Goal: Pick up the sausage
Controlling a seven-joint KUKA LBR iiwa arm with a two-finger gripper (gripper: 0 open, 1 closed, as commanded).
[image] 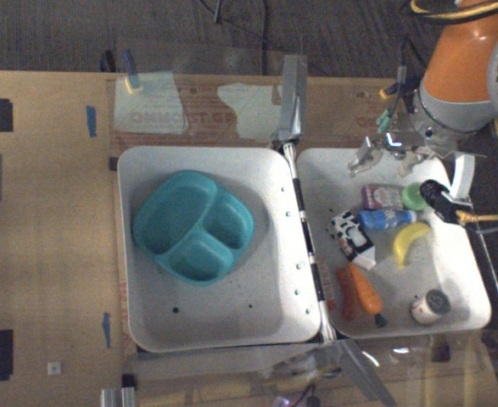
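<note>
Currently the gripper (383,147) hangs over the far left part of the right bin (478,291), under the grey arm with its orange band (465,58). Its metal fingers (363,158) look spread apart, and nothing is between them, so the hand is released.

Which item is the sausage is not certain. The most likely one is the thin reddish piece (348,293) lying near the left wall of the right bin, in its near part. It touches the orange carrot (366,291) just at its right. It is well apart from the gripper.

Between them lie a black and white carton (350,234), a blue bottle (387,220) and a purple bottle with a green cap (390,197). A yellow banana (410,242) is right of the blue bottle, and a small white cup (429,305) stands in the near right corner.

The left bin (147,312) holds a teal divided plate (194,225).
</note>
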